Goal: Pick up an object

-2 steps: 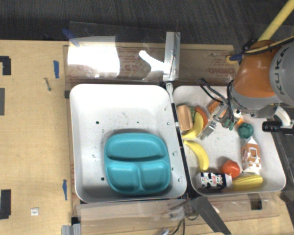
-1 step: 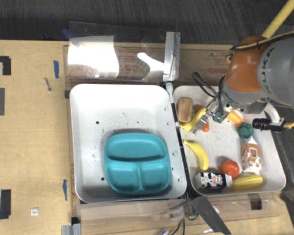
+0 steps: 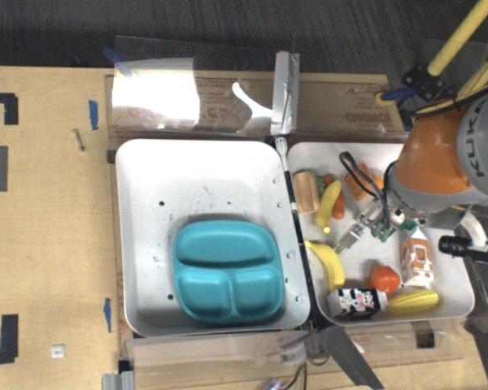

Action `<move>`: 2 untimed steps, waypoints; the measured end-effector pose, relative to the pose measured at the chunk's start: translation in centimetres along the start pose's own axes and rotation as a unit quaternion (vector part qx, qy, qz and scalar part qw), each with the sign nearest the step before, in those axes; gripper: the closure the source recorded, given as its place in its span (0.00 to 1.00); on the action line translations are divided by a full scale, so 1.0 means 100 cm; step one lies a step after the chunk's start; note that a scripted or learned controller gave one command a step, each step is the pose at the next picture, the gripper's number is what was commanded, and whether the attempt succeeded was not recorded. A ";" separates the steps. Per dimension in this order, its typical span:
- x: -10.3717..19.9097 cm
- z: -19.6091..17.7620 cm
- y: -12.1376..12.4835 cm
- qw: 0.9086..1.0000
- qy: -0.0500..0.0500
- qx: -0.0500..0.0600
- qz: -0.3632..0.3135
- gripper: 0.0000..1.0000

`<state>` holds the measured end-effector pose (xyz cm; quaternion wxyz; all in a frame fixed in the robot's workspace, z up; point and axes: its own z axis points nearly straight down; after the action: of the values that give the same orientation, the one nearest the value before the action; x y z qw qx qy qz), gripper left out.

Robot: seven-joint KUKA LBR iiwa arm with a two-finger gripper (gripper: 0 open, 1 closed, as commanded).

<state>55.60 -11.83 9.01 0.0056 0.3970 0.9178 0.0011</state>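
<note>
Arm [image 3: 439, 157] in from the right, low over the right bin [image 3: 464, 299], orange band up top. Fingers [image 3: 359, 232] hang at mid-bin, tips pointing down-left over bare white floor; they look slightly apart w/ nothing between them (small and glinty, so only fairly sure).

Room to move: right bin is crowded. Bread roll [image 3: 306, 191] sits tight on the divider edge at the bin's left wall. Small banana [image 3: 330, 202] just beside it, w/ an orange piece [image 3: 340, 210] touching. Carrot [image 3: 355, 187] further in, partly under a black cable [image 3: 354, 169]. Big banana [image 3: 329, 262] curves along the left wall, lower down. Along the front rim: dark can [image 3: 358, 302], tomato [image 3: 385, 279], yellow piece [image 3: 413, 301], nearly in a row, close together. White carton [image 3: 417, 258] w/ orange print stands near the right side, just beside the wrist. The one open patch is the floor right under the fingertips, between big banana and tomato.

Left bin [image 3: 146, 185]: lots of free floor along back and left walls; teal tray [image 3: 228, 270], 3 compartments, sits at the front, close to the front rim.

Writing: "KU" visible on the arm's grey shell at the frame's right edge. Can label is white w/ black marks, can't read it. Carton print too small too. Cardboard strip [image 3: 342, 108] behind the bins carries faint lettering, unreadable.

Tabletop [image 3: 41, 242] at left has black corner marks and blue tape bits.
</note>
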 end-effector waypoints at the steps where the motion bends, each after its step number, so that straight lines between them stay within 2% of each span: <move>1: -0.075 0.003 0.052 0.999 0.001 0.000 -0.033 0.00; 2: -0.050 0.002 0.078 0.998 0.002 0.005 -0.064 0.00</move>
<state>64.66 -10.13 8.91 0.0016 0.3379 0.9412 -0.0025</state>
